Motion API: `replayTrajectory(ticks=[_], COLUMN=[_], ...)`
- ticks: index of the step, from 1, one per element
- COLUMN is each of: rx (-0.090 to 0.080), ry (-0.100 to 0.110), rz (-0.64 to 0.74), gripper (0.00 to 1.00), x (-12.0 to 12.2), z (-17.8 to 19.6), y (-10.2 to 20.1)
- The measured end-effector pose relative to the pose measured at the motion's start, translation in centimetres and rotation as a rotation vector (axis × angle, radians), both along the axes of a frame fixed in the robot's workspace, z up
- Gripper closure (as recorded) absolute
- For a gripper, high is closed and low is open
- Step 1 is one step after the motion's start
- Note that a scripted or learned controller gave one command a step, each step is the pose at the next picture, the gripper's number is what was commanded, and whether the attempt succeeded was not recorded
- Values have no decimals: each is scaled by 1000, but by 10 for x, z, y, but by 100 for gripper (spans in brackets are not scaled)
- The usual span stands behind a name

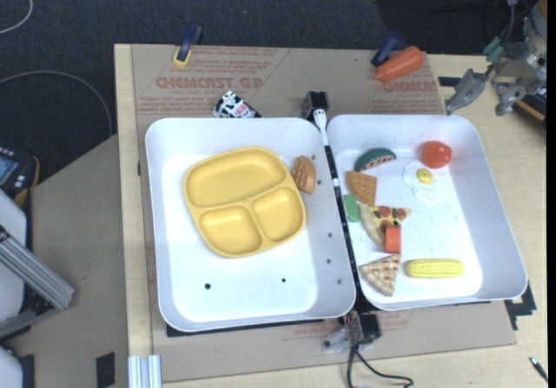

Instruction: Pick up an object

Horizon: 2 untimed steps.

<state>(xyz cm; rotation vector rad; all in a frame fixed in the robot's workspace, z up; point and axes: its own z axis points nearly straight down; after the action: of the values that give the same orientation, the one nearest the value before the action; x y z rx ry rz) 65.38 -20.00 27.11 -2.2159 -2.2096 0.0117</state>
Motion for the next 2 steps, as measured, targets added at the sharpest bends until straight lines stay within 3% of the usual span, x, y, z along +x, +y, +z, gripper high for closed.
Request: replayTrajectory(ticks=[1, 2], rx=[-3, -3], ry=[-13, -9], rz=[3, 5], gripper=[0, 0], x=[2, 9], z=[8, -51], y=[1, 3])
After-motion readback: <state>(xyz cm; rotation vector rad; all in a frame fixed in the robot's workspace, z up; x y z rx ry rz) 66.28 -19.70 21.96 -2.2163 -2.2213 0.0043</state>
